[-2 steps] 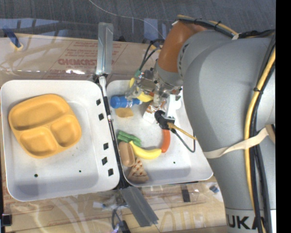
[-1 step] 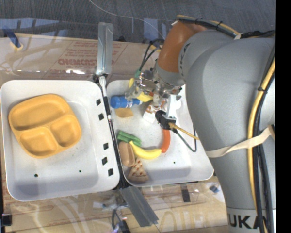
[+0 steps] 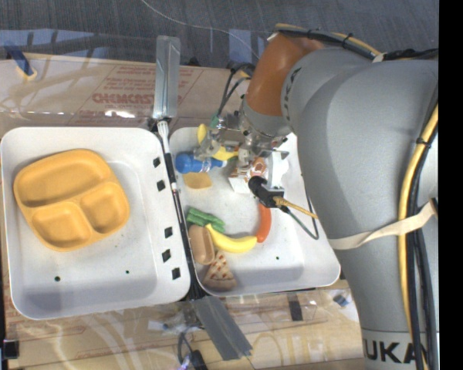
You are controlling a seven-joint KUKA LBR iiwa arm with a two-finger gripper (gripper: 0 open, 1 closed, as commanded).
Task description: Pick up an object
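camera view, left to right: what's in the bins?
Yellow divided tray in the left bin → blue toy in the right bin → yellow banana → red chili pepper. Items under the gripper left out.

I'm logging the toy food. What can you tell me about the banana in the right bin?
The banana is a yellow toy, smooth and plastic-looking, whole and unpeeled. It lies flat near the front of the right bin, curved with its ends turned upward in the view. Its left end meets a green toy, and its right end touches the lower tip of a red chili pepper. A hot dog toy lies against its left side.
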